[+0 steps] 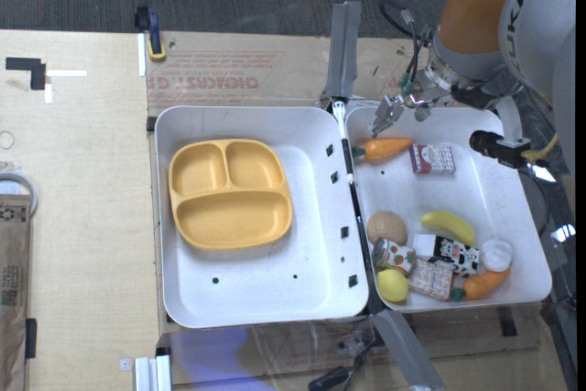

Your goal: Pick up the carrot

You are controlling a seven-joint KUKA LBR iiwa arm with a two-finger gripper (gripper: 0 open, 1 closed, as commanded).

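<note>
- Near the back-left corner of the right bin [524, 197], the carrot [386, 148] is lying on its side, apart from the gripper.
- Just above it, the gripper [392, 110] is hovering; whether it is spread or closed, I cannot tell.
- Beside it, the left bin [183, 288] is holding a yellow tray [229, 194].

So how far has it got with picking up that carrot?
Not lifted yet. The carrot lies on the floor of the right bin, near its far left corner. The gripper hangs just above and behind it, holding nothing. Left to do: come down, close on the carrot and raise it.
</note>
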